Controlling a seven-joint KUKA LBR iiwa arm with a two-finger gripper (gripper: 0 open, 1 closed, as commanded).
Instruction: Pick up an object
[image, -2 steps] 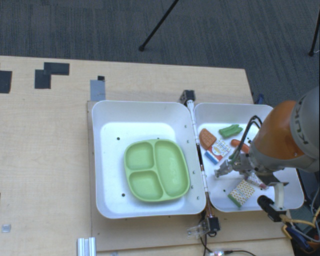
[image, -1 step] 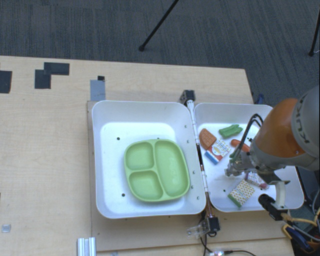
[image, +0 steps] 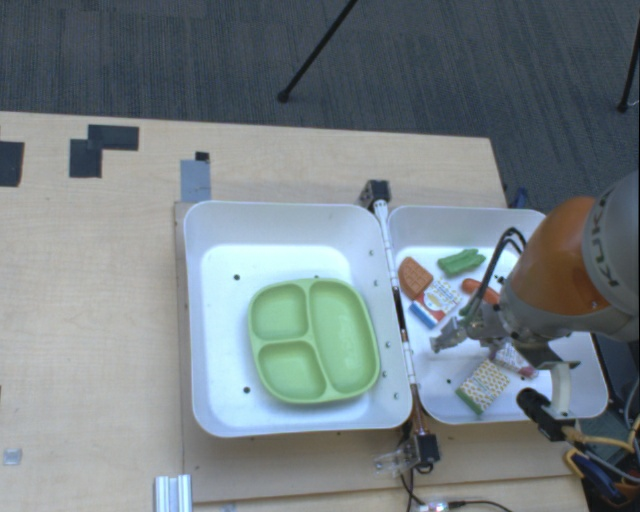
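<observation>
White plastic bins sit side by side on the desk (image: 90, 300); the left bin (image: 215, 330) carries a green divided plate (image: 313, 340), the right bin (image: 430, 400) a crowd of small things. The pincer (image: 452, 335) hangs low over that crowd, and whether it is released or clenched I cannot tell. Closest is a speckled packet (image: 484, 385), just below and to its right; an orange packet (image: 415, 275) and a green pod (image: 460, 262) lie above. Packed this tight, a descent may nudge neighbours or close on nothing.
</observation>
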